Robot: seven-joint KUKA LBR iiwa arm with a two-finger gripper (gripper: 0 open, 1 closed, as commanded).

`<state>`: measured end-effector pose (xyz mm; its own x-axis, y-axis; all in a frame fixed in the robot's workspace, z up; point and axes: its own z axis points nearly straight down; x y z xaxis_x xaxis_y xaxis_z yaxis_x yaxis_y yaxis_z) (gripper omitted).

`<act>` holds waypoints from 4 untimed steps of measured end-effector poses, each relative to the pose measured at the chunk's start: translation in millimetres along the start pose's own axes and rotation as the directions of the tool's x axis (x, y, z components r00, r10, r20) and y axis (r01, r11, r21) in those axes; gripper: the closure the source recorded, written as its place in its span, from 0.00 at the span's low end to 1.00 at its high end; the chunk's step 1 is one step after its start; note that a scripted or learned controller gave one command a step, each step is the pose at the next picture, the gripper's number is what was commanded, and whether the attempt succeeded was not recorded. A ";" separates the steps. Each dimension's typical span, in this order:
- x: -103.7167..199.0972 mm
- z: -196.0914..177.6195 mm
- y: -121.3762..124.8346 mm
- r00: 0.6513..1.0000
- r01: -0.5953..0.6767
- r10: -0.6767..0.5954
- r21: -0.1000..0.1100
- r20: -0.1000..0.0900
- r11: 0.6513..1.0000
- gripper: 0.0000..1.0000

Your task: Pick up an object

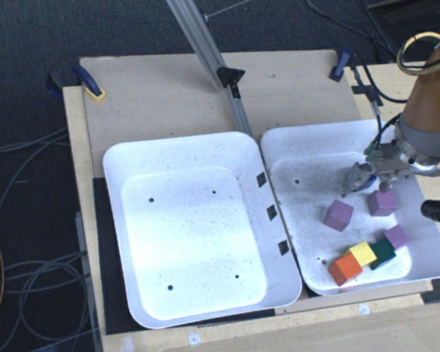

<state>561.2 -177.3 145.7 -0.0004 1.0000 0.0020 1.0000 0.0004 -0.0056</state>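
The purple block [381, 203] nearest my end effector [367, 180] looked the likeliest pick: it lay in the right bin [296, 155], just below and touching or nearly touching the tool. I judged it light, rigid and smooth-sided, probably plastic or painted wood, unlikely to crush but able to skate on the slick white floor if nudged off-centre. Taking it across two opposite flat faces, square on, seemed the safest hold.

A second purple cube [338, 215] sat free to its left, well apart from the rest, an easier target with room on all sides. A smaller purple piece [396, 235] lay lower, beside a tight row of green [383, 251], yellow [362, 255] and orange [344, 268] blocks near the bin's front wall; those were too crowded for a clean grip.

I could not tell whether the end effector was open or closed, nor whether it held anything. The left bin [133, 243] stood alongside on the counter [163, 79].
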 end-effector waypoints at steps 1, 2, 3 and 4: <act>-0.1 -14.2 2.1 1.000 0.001 -0.001 -0.009 0.001 1.000 1.00; 7.0 -61.4 0.1 1.000 0.002 -0.002 -0.012 0.004 1.000 1.00; 7.1 -95.2 1.6 1.000 0.001 -0.001 -0.012 0.003 1.000 1.00; 59.7 -85.0 15.8 1.000 0.006 -0.006 -0.005 0.000 1.000 1.00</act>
<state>577.4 -117.8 230.7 -0.0062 1.0000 0.0025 1.0000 0.0062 -0.0006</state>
